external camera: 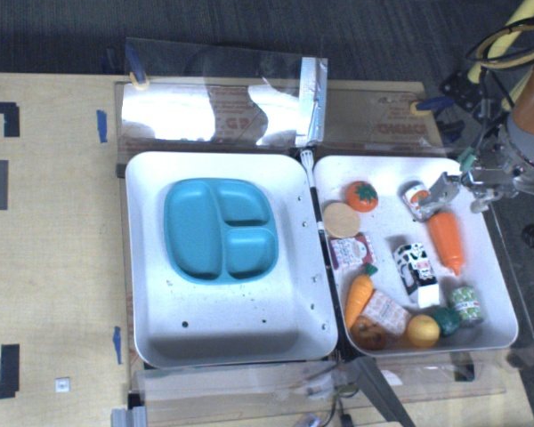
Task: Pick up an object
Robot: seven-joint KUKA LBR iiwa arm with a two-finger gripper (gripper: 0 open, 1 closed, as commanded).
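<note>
The hand point(445, 192) is hovering over the far right part of the right bin point(503, 278), its metal fingers pointing down toward the toys; whether they are spread or pressed together I cannot tell, and nothing is showing between them. Just beside it are lying a small round can point(416, 197) with a red and white top and a long orange carrot point(447, 241), the carrot's upper end right under the fingers. Farther left in the same bin are sitting a tomato point(362, 196), a tan round biscuit point(342, 220) and a pink packet point(350, 253). Toward the near side are resting a black and white bottle point(415, 269), a second, smaller carrot point(359, 299), a yellow lemon point(423, 330), a green can point(466, 304) and a brown lump point(369, 333). The left bin point(151, 310) is holding a blue divided plate point(221, 229). Both bins are standing side by side on the worktop point(49, 238).
</note>
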